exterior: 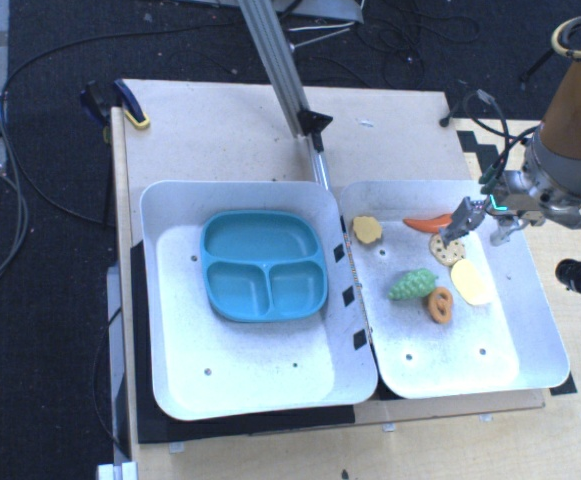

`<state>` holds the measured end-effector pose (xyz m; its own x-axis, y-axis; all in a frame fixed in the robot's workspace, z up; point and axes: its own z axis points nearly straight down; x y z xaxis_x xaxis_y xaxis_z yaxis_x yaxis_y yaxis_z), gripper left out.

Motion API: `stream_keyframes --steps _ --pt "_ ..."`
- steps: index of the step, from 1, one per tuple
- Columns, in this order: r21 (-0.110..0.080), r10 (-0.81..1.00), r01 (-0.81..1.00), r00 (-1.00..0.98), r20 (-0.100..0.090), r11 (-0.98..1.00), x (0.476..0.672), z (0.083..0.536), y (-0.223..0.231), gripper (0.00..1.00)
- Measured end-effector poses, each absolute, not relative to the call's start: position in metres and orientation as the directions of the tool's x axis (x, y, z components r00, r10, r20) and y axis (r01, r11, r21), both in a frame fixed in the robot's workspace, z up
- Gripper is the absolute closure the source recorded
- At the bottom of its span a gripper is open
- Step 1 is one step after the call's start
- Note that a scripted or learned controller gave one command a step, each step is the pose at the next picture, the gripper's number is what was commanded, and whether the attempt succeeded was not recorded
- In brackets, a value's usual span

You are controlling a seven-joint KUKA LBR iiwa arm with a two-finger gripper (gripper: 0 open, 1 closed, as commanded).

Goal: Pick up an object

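The right bin (pixel 490 363) holds several small toy foods. A red-orange pepper (pixel 425 224) lies at its back, beside a yellow lump (pixel 367 230). A round brown biscuit (pixel 447 250) sits just below the pepper. Further forward lie a green leafy piece (pixel 413 285), an orange ring (pixel 440 306) and a pale yellow oval (pixel 472 282). My gripper (pixel 477 230) hangs over the back right of this bin, open, with nothing between its fingers. Its left fingertip (pixel 455 232) is right above the biscuit and next to the pepper's tip.
The left bin (pixel 170 368) carries a blue three-compartment tray (pixel 265 265). A slanted metal pole (pixel 275 53) comes down to the bins' shared back edge. Black clips (pixel 352 293) line the seam between the bins. Cables trail on the bench at the right.
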<state>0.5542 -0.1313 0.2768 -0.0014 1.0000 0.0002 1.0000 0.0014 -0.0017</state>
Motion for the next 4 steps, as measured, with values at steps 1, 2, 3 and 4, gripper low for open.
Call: stream_keyframes --steps 1,2,3,4 --pt "0.000 1.000 1.000 -0.002 0.000 0.002 0.555 0.277 -0.131 0.00" --pt "-0.005 1.000 1.000 0.001 0.001 -0.001 0.544 0.224 -0.128 0.00" --pt "-0.005 1.000 1.000 0.001 0.000 -0.001 0.544 0.177 -0.136 0.00" --pt "-0.005 1.000 1.000 0.002 0.000 -0.002 0.540 0.129 -0.144 0.00"
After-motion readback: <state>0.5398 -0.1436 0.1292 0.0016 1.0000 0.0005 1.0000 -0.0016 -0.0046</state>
